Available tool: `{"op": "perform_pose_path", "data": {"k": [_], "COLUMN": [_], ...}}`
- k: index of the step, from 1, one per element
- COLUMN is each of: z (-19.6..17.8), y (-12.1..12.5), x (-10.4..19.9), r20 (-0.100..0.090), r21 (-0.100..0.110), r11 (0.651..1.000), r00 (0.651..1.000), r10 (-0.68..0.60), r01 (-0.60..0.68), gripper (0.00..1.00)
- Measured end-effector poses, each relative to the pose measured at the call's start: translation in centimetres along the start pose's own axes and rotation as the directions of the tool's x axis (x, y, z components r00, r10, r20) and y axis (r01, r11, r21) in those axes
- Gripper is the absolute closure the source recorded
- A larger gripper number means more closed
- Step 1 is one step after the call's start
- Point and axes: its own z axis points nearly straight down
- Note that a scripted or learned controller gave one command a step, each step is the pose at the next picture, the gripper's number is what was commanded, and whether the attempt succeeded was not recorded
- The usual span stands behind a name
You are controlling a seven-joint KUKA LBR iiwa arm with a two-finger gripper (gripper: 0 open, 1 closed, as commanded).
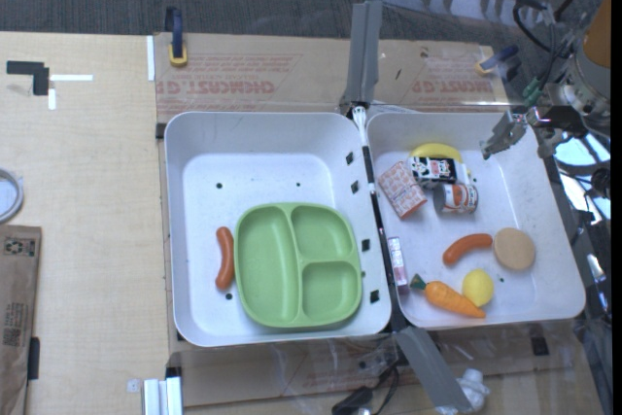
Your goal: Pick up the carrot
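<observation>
The carrot [453, 298], orange with a green stub at its left end, lies near the front edge of the right bin [554, 209], touching a yellow lemon [476, 286]. My gripper [525, 137] hangs over the bin's back right corner, far from the carrot. It is open, its fingers spread with nothing between them.
The right bin also holds an orange sausage [467, 248], a tan roll [514, 249], a can [455, 198], a banana [435, 152] and a pink packet [401, 189]. In the left bin lie a green divided plate [295, 263] and another sausage [224, 258].
</observation>
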Motion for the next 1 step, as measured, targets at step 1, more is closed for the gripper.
{"op": "perform_pose_path", "data": {"k": [1], "z": [5.42], "y": [-4.08], "x": [4.64], "r20": [-0.001], "r21": [0.001], "r11": [0.995], "r00": [0.995], "r10": [-0.101], "r01": [0.101], "gripper": [0.0]}}
